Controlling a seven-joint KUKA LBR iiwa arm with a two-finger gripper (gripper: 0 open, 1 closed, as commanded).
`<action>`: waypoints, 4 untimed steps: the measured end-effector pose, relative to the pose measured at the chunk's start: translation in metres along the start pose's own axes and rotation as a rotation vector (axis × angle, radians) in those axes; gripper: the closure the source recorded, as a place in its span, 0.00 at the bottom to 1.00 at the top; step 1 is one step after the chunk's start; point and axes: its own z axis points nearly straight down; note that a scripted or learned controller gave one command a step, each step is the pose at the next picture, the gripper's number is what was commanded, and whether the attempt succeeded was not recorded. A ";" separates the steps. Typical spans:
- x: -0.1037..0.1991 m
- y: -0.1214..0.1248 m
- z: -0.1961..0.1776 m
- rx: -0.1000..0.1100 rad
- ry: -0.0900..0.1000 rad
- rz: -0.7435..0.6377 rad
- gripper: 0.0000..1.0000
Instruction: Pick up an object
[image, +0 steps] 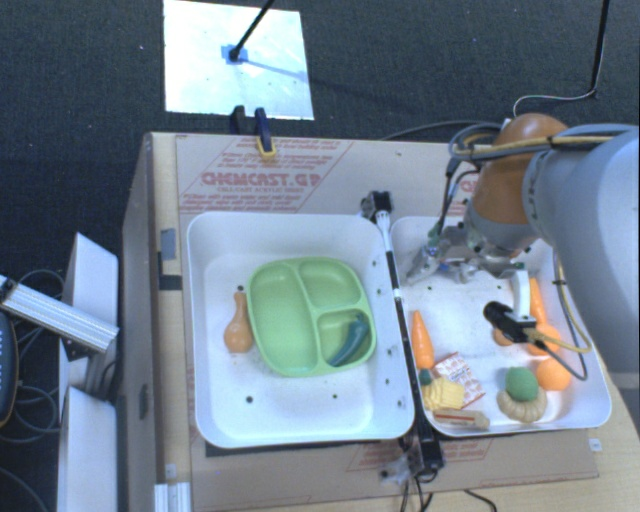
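In the right bin (468, 308), the gripper (434, 262) hangs at the far end; whether released or clenched cannot be told. Centre it over the carrot (422, 340) by the inner wall before descending.

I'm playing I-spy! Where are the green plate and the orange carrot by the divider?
Green divided plastic plate (285, 315), camera view, on its big compartment.
Orange toy carrot (422, 340), camera view, middle of its body.
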 end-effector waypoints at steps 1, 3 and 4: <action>-0.019 0.021 0.006 0.056 0.015 0.007 0.00; -0.073 -0.007 -0.091 -0.004 -0.003 0.001 1.00; -0.073 -0.007 -0.089 -0.002 -0.002 0.000 0.00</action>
